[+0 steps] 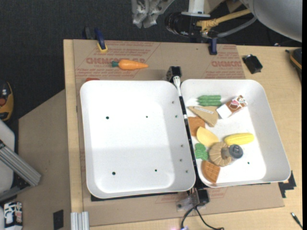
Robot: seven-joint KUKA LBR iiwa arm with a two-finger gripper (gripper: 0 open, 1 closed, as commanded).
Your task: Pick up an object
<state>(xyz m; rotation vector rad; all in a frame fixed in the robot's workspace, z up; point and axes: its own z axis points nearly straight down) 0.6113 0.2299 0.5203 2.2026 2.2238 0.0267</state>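
The right bin [268, 128] holds several toy foods: a green pod [209, 99], a white and brown cake piece [231, 107], a beige wedge [204, 114], a yellow corn cob [239, 139], a round tan piece with a grey knob [225, 153] and a waffle [210, 171]. They crowd the bin's left half. An orange carrot [129, 65] lies on the cardboard behind the left bin [129, 138]. My gripper [146, 11] hangs high at the top of the view, beyond the bench's far edge and well away from both bins. Nothing is seen in it.
Blue clamps [101, 42] [213, 46] pin the cardboard at the far edge. A black clip [173, 73] sits where the bins meet, and a small black block [252, 63] lies at the back right. The grey arm [280, 6] fills the top right corner.
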